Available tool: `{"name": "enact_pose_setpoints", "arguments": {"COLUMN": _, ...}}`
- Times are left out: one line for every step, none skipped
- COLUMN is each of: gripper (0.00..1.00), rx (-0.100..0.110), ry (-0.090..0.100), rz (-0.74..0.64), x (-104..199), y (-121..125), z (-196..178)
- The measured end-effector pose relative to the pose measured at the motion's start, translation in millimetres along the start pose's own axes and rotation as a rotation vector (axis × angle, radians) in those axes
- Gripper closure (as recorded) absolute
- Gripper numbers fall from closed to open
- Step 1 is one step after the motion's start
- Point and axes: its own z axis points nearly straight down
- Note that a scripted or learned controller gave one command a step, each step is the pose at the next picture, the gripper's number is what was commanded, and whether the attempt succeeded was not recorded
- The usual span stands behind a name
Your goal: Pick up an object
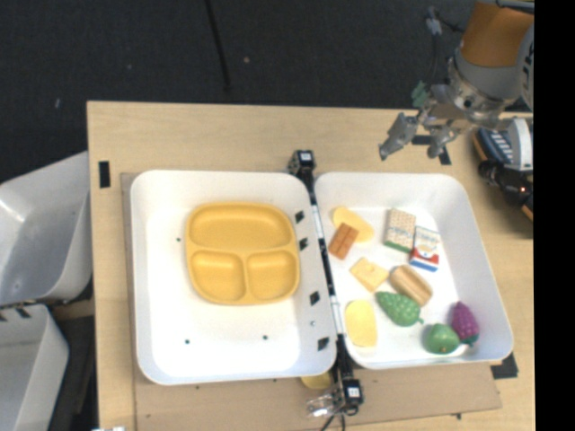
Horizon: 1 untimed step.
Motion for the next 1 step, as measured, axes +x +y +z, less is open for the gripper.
{"name": "enact_pose_setpoints", "arguments": {"gripper": 0.00, "rx": 0.004, "ry": 0.001, "rz": 0.014, "x": -1.6, "y": -9.2, "z": -17.2}}
